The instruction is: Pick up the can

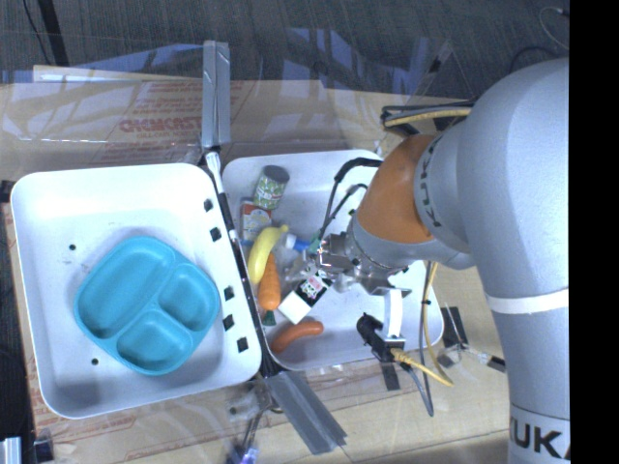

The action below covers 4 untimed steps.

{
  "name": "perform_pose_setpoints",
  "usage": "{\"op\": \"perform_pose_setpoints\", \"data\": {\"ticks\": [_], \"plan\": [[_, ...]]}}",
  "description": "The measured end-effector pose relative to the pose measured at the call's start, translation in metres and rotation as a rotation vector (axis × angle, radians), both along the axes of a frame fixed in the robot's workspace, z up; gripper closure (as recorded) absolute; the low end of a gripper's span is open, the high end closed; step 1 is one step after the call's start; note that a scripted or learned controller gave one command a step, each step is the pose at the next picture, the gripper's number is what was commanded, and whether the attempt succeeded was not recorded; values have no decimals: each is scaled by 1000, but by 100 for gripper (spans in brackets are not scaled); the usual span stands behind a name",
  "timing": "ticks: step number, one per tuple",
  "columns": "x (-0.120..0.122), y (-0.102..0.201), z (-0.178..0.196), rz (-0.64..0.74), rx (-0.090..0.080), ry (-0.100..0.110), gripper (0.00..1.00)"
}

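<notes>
Dark carpeted floor [319, 8] beyond a cardboard-topped bench [116, 114] bearing 2 white bins [58, 375].

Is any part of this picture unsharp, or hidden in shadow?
Camera view: the left bin is bright and evenly lit; the can is small but readable; around the pincer the items look cluttered and soft; the floor above the bench is dark.

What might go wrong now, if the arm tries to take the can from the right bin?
The pincer is low among the clutter, near the banana and carrot, not at the can, so it may grab the wrong item. The can lies tilted against the bin wall, leaving little room for a grasp. Moving toward it could push the banana.
</notes>
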<state>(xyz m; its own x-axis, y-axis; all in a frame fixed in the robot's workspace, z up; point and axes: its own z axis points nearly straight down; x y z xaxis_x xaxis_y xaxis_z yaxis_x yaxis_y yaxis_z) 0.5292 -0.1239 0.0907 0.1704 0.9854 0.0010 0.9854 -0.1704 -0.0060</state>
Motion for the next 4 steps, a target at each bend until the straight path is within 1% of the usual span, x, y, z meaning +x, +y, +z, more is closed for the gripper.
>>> {"op": "perform_pose_setpoints", "data": {"ticks": [1,2,3,4], "plan": [[-4,15,0,-189,0,1,0],[-4,16,9,-186,1,4,100],[-7,60,147,-161,-1,-3,100],[1,111,204,-384,-3,-1,100]]}}
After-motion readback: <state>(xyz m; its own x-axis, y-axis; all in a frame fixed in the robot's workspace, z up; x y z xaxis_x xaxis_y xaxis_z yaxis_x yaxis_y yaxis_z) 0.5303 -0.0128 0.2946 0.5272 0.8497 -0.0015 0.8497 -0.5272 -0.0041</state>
